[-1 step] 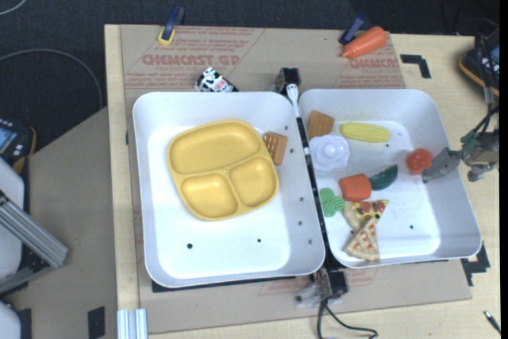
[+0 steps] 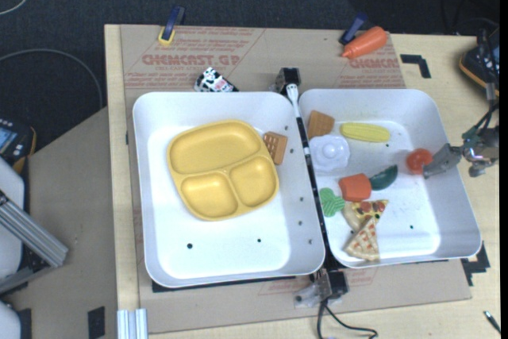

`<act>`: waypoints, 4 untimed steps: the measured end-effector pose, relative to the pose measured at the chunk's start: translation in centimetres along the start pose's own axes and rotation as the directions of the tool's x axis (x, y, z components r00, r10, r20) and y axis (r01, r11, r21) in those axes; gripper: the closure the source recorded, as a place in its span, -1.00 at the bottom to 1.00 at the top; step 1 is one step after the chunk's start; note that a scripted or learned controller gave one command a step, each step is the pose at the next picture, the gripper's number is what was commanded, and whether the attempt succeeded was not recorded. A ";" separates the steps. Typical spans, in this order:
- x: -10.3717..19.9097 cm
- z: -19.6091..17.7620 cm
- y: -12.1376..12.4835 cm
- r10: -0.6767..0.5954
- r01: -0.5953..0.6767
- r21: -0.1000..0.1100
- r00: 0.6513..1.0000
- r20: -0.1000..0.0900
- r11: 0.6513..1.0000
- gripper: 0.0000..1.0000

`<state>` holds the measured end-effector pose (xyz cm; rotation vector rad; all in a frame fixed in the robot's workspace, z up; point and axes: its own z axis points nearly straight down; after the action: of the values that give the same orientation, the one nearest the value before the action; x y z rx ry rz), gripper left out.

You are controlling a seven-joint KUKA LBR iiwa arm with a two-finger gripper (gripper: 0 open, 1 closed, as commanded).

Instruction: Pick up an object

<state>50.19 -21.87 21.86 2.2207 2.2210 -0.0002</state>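
White bins (image 2: 151, 171): two, side by side

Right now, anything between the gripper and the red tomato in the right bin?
Nothing visible. The gripper sits at the right bin's right side, and the red tomato lies just to its left in the camera view. The corn and green piece lie off to the side.

The gripper (image 2: 441, 160) reached in low from the right edge, its grey tip pointing left

two white bins (image 2: 159, 194), one yellow plate (image 2: 222, 169), two waffles (image 2: 275, 145), one corn cob (image 2: 364, 132)
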 end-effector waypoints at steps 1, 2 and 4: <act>0.2 6.3 -0.2 0.001 -0.001 0.005 1.000 -0.004 1.000 -1.00; 0.8 10.6 -0.3 0.000 0.000 0.005 1.000 -0.004 1.000 -1.00; 0.8 12.3 -0.2 0.001 -0.001 0.000 1.000 -0.001 1.000 1.00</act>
<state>49.95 -21.08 9.53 2.2219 2.2206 0.0002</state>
